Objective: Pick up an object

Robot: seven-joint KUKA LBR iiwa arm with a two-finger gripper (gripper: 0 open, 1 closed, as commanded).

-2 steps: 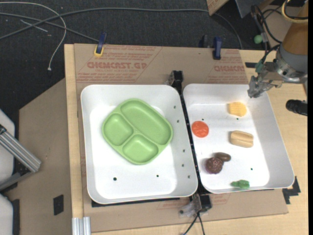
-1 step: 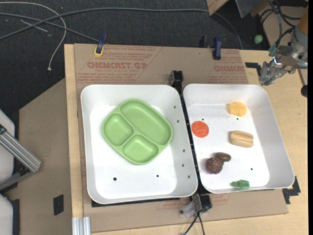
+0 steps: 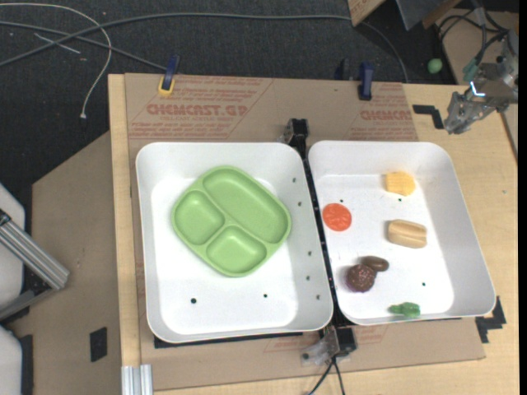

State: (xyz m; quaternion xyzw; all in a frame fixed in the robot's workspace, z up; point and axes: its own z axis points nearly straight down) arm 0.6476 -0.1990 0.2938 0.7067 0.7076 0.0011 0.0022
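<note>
The bench (image 3: 82,220) carries a brown cardboard sheet (image 3: 247,109) with red printed letters, and two blue clamps (image 3: 170,74) hold this sheet at its far edge. On the cardboard two shallow white bins stand side by side and touch along their inner edges.

The left bin (image 3: 165,303) holds one thing, a light green plate with three compartments (image 3: 231,220). The plate lies flat, a little toward the far half of the bin, and it is turned at an angle to the bin walls.

The right bin (image 3: 461,245) holds five small things, all apart from each other except two. A tan block that looks like a bread roll (image 3: 407,234) lies near the middle right. A yellow piece (image 3: 400,183) lies in the far right part. A round orange-red disc (image 3: 336,217) lies close to the left wall of this bin. A dark brown-purple lump (image 3: 361,277) lies in the near part, and a smaller brown piece (image 3: 375,263) touches it on its far right side. A small green thing (image 3: 405,309) lies at the near wall; it is too small to tell what it is.

The gripper (image 3: 459,118) is at the right upper part of the view, outside the right bin and beyond its far right corner, above the cardboard. It is well apart from every thing in the bins. I cannot tell if its claw is released or clenched, and nothing is seen in it.
</note>
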